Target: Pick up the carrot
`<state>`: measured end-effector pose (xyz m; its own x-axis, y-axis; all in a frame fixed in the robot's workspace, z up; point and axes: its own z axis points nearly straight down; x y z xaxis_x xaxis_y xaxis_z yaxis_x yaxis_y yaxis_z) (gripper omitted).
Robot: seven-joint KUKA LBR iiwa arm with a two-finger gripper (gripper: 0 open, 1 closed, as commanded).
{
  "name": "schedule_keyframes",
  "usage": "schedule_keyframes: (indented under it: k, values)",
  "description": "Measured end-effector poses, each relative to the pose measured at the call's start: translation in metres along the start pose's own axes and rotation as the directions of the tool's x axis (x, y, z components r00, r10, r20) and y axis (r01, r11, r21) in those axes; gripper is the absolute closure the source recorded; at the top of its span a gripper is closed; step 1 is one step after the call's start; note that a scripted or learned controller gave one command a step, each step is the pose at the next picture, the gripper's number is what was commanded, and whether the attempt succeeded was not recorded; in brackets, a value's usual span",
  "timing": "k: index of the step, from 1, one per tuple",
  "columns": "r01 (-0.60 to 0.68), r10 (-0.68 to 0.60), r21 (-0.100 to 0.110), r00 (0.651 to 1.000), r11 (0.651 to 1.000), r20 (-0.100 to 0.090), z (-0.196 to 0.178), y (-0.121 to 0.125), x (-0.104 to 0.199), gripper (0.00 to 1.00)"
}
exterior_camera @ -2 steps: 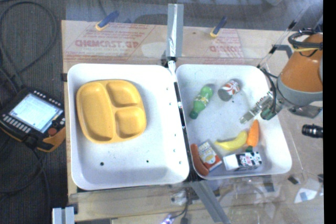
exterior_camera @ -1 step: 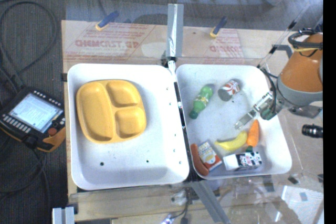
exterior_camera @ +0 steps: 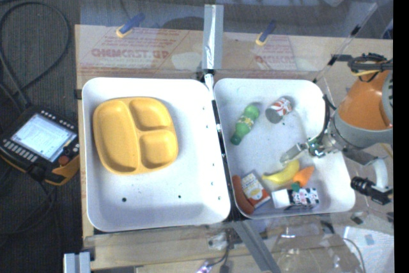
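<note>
On the worktop (exterior_camera: 89,54), the left white bin (exterior_camera: 102,201) holds a smooth yellow plastic tray (exterior_camera: 135,134) with three rounded compartments. The right bin (exterior_camera: 255,89) carries a green bottle (exterior_camera: 245,123), a small tipped can (exterior_camera: 278,109), a red-edged packet (exterior_camera: 250,190), a curved yellow banana (exterior_camera: 282,172), the tapered orange carrot (exterior_camera: 304,175) touching the banana's right end near the bin's front right, and a black-and-white carton (exterior_camera: 300,197). The tool (exterior_camera: 301,150) hangs just above the banana and carrot, holding nothing that can be seen; how far its slim metal fingers are parted I cannot tell.
</note>
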<state>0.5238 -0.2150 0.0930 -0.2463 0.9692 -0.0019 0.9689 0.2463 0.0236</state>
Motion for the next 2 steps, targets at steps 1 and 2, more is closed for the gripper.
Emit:
schedule_keyframes:
  k: [1,2]
  values:
    - [-0.001,0.001,0.001,1.0,1.0,0.008,-0.0085,-0.0005,-0.0019,1.0]
    - [0.0,0.0,0.002,1.0,1.0,0.006,-0.0085,-0.0003,-0.0012,0.0]
